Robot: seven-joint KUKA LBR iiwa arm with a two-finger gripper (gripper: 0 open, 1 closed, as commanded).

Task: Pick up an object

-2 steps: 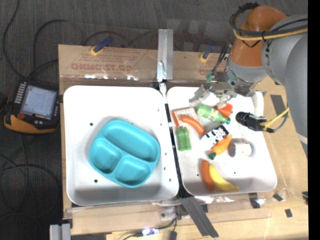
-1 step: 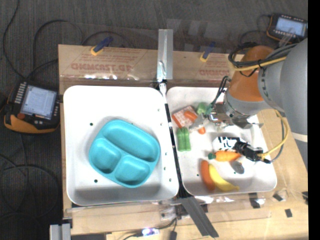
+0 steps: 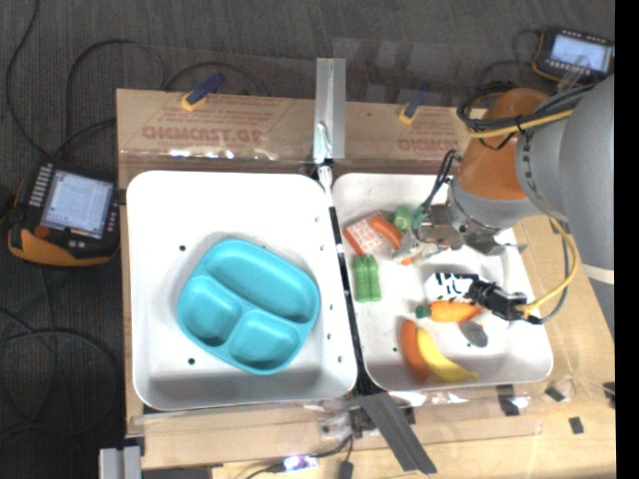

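The claw (image 3: 431, 230) sits low over the far part of the right bin (image 3: 534, 362), just right of an orange-and-white packet (image 3: 367, 234) and a small green piece (image 3: 403, 216). Whether it is spread or pressed together I cannot tell; the dark wrist block covers it, and nothing can be seen pinched in it.

The things that could be picked all lie in the right bin. A carrot (image 3: 451, 312) lies near the middle with its long axis running left to right, its green tip at the left end and its right end beside a black cable fitting (image 3: 499, 298). Nearer the front, a yellow banana (image 3: 441, 359) curves from the left towards the right, touching an orange piece (image 3: 409, 344) on its left side. A green ridged block (image 3: 366, 277) lies by the bin's left wall, its long axis running near to far. A small grey object (image 3: 476, 335) rests just right of the banana.

The arm (image 3: 569, 158) reaches in from the right, its grey body high over the bin's far right corner, the orange band (image 3: 496, 158) bending leftward and down to the wrist.

The left bin (image 3: 160, 208) holds a teal divided plate (image 3: 250, 304), set at a slant.
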